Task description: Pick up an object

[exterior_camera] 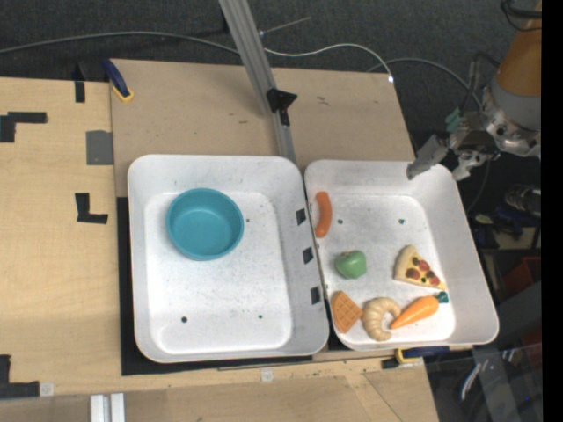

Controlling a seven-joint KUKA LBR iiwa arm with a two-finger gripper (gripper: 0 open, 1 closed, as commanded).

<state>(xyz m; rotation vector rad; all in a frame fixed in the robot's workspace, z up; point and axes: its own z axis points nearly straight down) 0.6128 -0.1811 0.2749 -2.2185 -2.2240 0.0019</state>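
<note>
Nearest the camera, along the front edge of the right bin [466, 262], a carrot [413, 310] is lying with its long axis slanting from lower left to upper right, its green end pointing at that bin's right wall. Just beside it, a croissant [379, 316] is curling toward the bin's front rim and a waffle piece [346, 310] is sitting close to the left wall. Slightly farther back in the bin, a pizza slice [416, 269] is resting near the right slope and a green pepper [351, 264] is sitting about mid-floor. Farther still, a sausage [322, 214] is lying lengthwise against the left wall, its long axis running front to back.

Beyond the right bin's far right corner, the gripper [431, 159] is hovering just over the rim, carrying nothing that can be seen; whether it is apart or together cannot be told at this angle. Every toy is lying forward and to the left of it, down inside the bin. By my judgement the pizza slice is the closest candidate, with bare floor between it and the far corner, so nothing is blocking a descent there; the front cluster is packed tightly and is looking riskier.

Left of the right bin, the left bin [141, 236] is holding a blue bowl [205, 223], well apart from the gripper.
</note>
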